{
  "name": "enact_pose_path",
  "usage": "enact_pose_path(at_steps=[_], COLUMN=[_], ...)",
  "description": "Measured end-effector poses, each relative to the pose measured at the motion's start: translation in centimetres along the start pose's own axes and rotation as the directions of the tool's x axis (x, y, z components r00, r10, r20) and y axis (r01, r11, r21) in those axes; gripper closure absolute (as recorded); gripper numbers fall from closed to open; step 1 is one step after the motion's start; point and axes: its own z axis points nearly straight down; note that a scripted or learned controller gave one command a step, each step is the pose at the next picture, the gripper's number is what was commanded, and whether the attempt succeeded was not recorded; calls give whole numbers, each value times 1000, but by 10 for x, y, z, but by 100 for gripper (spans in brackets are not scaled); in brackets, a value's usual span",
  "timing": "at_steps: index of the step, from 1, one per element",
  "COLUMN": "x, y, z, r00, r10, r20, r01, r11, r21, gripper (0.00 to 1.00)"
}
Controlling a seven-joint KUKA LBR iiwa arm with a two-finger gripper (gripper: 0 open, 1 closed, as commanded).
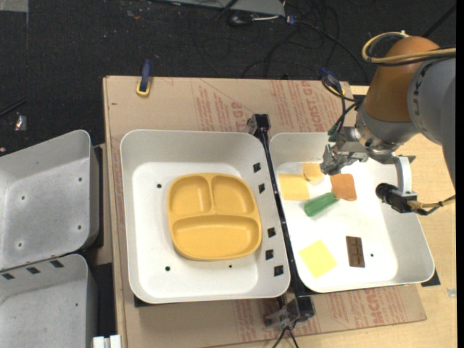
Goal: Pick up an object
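Note:
My gripper (332, 162) hangs over the upper middle of the right bin (409, 256), its tips just above a small tan piece (312, 171). Around it lie a pale yellow block (293, 188), an orange block (344, 187) and a green cylinder (320, 205). Lower in the same bin rest a bright yellow square (317, 258) and a small brown bar (354, 251). Nothing shows between the gripper's tips.
The left bin (138, 194) holds a yellow divided plate (214, 216). A black divider (274, 201) runs between the bins. The arm's orange band (395, 78) and grey wrist cover the right bin's upper right corner. Grey trays (43, 194) lie off the bench to the left.

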Motion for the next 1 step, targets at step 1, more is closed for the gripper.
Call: enact_pose_path(at_steps=[1], x=[-3], y=[6], z=[-63], r00=[1000], r10=[-3], r20=[1], r01=[3], r11=[1000], r21=[-3], gripper=[100])
